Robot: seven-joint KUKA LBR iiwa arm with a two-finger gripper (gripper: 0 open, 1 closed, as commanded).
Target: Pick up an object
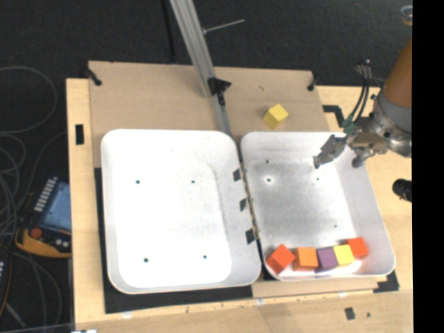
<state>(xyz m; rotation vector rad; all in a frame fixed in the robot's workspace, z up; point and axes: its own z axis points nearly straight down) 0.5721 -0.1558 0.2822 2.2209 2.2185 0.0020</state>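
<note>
The hand (340, 151) hangs over the far right part of the right bin (305, 200). Its two fingers look spread apart, and nothing sits between them.

The blocks are well away from the hand, at the near edge of the same bin. They sit in a row, touching: an orange block (281, 257), a lighter orange block (306, 257), a purple block (326, 257), a yellow block (343, 254) and a red-orange block (357, 248). One more yellow block (275, 114) lies on the table (159, 103), behind the hand and outside the bins.

I think the end blocks are easiest, since one side is free. The hand should go right above one, come straight down with fingers wide, then squeeze and lift slowly. The bin wall is close, so watch for bumps.
</note>
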